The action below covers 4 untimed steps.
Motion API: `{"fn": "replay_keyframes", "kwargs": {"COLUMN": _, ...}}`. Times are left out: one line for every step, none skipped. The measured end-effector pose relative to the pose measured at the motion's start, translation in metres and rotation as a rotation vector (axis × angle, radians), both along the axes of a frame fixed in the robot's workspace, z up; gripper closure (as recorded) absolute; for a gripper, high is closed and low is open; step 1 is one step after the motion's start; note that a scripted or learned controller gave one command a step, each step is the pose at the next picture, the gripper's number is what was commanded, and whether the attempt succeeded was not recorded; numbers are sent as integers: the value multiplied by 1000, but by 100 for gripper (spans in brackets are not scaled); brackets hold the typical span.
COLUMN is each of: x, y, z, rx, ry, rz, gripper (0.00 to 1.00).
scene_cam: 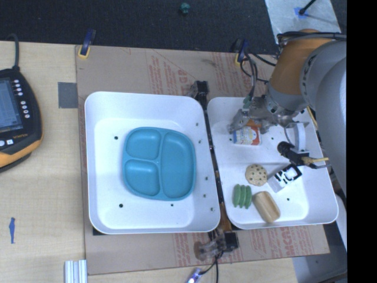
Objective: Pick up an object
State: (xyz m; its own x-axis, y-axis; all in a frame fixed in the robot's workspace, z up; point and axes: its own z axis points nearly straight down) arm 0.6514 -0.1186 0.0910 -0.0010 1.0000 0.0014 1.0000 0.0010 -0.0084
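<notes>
A blue plastic plate with three compartments (159, 163) lies flat in the middle of the left white bin (106, 158), and we take every position from it. To the plate's right in the camera view, past the neighbouring bin walls, the grey arm with its orange band (294, 66) reaches into the right white bin (297, 211). Its gripper (246, 121) hangs over a small white carton with orange and blue print (248, 137), which sits about level with the plate's top edge. The gripper is touching or just above the carton's upper end; whether it is spread wide or closed on anything, we cannot tell from this angle. Further down on that same side, level with the plate's lower half, we see a round tan biscuit with dark specks (256, 174). Below it, near the level of the plate's bottom edge, a ridged green piece (241, 196) lies just beside a tan bread roll (266, 206), the green one nearer the plate. Well apart from the plate on its other side, a black and orange handheld control pendant (15, 119) rests on the pale wooden bench (35, 199). A sheet of brown cardboard (147, 69) spreads under both bins.
</notes>
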Motion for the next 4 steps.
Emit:
{"fn": "replay_keyframes", "kwargs": {"x": 3, "y": -23, "z": 0, "rx": 0, "ry": 1, "rz": 0, "gripper": 0}}
{"fn": "replay_keyframes", "kwargs": {"x": 4, "y": -37, "z": 0, "rx": -1, "ry": -4, "rz": 0, "gripper": 0}}
{"fn": "replay_keyframes", "kwargs": {"x": 5, "y": -54, "z": 58, "rx": -2, "ry": -8, "rz": 1, "gripper": 0}}
{"fn": "replay_keyframes", "kwargs": {"x": -32, "y": -38, "z": 5, "rx": -5, "ry": -15, "rz": -1, "gripper": 0}}
